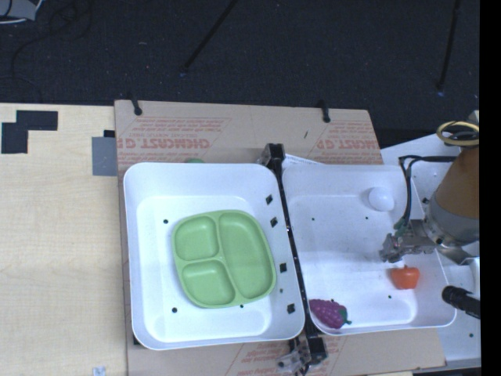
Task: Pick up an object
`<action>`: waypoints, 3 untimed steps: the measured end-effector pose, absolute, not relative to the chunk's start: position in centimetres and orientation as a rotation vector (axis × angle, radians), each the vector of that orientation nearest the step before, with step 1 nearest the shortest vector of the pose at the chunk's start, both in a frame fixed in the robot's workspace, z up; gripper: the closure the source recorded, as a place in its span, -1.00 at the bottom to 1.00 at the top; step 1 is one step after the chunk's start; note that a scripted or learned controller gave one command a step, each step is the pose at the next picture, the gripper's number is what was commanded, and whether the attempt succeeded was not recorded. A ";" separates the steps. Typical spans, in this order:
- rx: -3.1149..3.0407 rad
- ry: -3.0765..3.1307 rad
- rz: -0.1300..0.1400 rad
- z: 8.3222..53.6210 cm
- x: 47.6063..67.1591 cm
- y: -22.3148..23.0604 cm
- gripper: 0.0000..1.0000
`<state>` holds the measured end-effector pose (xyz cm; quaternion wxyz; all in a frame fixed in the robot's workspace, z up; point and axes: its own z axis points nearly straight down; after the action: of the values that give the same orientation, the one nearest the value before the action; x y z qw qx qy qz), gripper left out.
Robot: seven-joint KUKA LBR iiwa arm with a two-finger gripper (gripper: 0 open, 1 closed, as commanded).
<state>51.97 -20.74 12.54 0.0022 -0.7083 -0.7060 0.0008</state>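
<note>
The gripper (401, 245) hangs low in the right bin (344, 210), just above the orange toy (405, 276) (finger state cannot be told). For a sound pick, it should centre over the toy, descend straight, then close.

Probably a robotics lab: pale wooden worktop (55, 249) carrying two white bins (149, 210) on flattened printed cardboard (235, 131), black marker shapes (27, 128) stuck on, loose cables (23, 6) trailing over dark floor behind.
</note>
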 end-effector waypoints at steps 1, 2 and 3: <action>-2.221 -2.224 -0.002 17.6 52.3 -19.8 1.00; -2.222 -2.225 -0.002 22.7 52.4 -19.8 1.00; -2.214 -2.224 0.000 23.6 51.4 -14.2 1.00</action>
<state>51.39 -14.20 23.60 0.0020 -0.7055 -0.7087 -0.0002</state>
